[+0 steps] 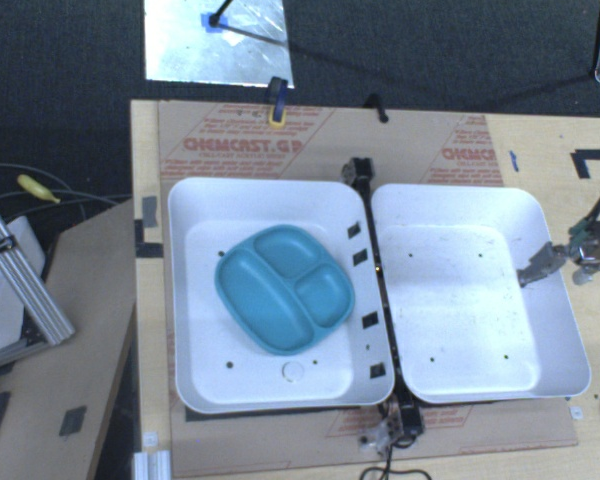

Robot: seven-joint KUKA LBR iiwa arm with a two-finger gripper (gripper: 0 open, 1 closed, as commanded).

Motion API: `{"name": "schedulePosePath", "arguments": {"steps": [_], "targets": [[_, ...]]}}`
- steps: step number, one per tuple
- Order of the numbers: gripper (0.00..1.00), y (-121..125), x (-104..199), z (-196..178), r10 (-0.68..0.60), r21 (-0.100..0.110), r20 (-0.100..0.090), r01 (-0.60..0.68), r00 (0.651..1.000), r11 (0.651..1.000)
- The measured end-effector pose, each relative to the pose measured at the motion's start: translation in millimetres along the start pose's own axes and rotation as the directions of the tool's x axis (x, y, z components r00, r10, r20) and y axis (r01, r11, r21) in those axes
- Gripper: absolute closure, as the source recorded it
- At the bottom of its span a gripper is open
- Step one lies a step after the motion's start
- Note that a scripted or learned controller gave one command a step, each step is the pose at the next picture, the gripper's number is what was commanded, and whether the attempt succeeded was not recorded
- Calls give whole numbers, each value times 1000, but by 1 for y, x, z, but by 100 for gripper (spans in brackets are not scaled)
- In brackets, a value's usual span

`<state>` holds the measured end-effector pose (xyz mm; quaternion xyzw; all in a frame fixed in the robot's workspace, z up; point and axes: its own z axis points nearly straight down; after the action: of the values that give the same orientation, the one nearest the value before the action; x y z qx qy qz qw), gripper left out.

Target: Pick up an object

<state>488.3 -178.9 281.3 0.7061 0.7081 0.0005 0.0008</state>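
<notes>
One teal divided plate [284, 288] lies flat in the left bin [195, 218], roughly at its centre and a little toward the near wall, touching none of the walls. It is a rounded rectangle with three compartments: one large one along the lower-left side and two smaller ones on the upper-right side. Its long axis runs on a diagonal, from the upper right toward the lower left of the view, so the plate sits turned against the bin's straight sides. A small, pale round mark or disc [294, 372] shows on the bin floor just below the plate, apart from it; what it is cannot be told. There are two white bins side by side on the worktop [240, 138], and the right bin [460, 318] has only small dark specks on its floor. The pincer [536, 266] hangs at the right bin's right wall, well apart from the plate, with nothing seen in it; whether it is spread or pressed together cannot be told at this size.
</notes>
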Motion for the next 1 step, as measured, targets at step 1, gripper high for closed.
{"name": "schedulePosePath", "arguments": {"steps": [1], "targets": [[0, -1, 141, 50, -15, 4, -7, 15, 1000, 1000]]}}
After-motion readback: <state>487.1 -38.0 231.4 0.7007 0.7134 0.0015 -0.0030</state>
